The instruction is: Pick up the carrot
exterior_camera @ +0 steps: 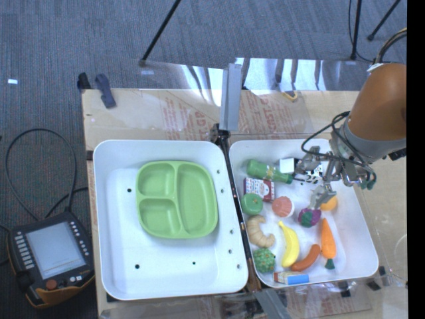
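Observation:
The carrot (327,238) is orange with a small green top. It lies pointing up the view in the right part of the right bin (362,228), between a red sausage (306,258) and the bin's right wall. My gripper (323,193) hangs over the upper right of that bin, a short way above the carrot in the view. It is just over a small orange-yellow fruit (329,204) and a purple vegetable (309,216). The carrot lies free, with nothing touching it from above.
The right bin also holds a green bottle (269,171), a red carton (257,188), a banana (289,243), a broccoli (263,259) and several other toy foods. A green divided plate (177,198) sits in the left bin (119,244). A control tablet (50,251) lies on the floor to the left.

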{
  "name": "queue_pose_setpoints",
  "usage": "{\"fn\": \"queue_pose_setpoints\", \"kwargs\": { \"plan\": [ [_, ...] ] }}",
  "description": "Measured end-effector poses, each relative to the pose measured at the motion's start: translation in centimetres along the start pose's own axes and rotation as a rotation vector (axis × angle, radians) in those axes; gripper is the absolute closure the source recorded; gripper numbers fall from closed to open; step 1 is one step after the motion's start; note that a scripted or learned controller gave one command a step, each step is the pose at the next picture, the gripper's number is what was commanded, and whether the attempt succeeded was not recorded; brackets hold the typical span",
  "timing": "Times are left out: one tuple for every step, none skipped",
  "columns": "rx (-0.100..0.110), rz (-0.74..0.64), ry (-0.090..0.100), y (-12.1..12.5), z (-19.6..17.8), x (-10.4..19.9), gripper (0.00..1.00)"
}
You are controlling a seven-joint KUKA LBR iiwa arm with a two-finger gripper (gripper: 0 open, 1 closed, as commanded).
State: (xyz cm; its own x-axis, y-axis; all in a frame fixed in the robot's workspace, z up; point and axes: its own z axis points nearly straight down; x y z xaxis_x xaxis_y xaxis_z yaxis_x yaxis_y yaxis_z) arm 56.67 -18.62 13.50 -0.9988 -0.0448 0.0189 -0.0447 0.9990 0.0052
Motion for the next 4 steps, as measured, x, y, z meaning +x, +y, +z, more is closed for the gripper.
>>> {"fn": "queue_pose_setpoints", "kwargs": {
  "plan": [
    [0.004, 0.017, -0.025, 1.5, -2.9, -3.5, 0.0],
    [0.002, 0.092, -0.015, -2.1, 5.1, 7.6, 0.0],
    [-0.002, 0.074, 0.007, -0.3, 5.0, -7.3, 1.0],
    [0.0, 0.072, -0.012, -0.1, 3.8, -7.8, 1.0]
  ]
}}
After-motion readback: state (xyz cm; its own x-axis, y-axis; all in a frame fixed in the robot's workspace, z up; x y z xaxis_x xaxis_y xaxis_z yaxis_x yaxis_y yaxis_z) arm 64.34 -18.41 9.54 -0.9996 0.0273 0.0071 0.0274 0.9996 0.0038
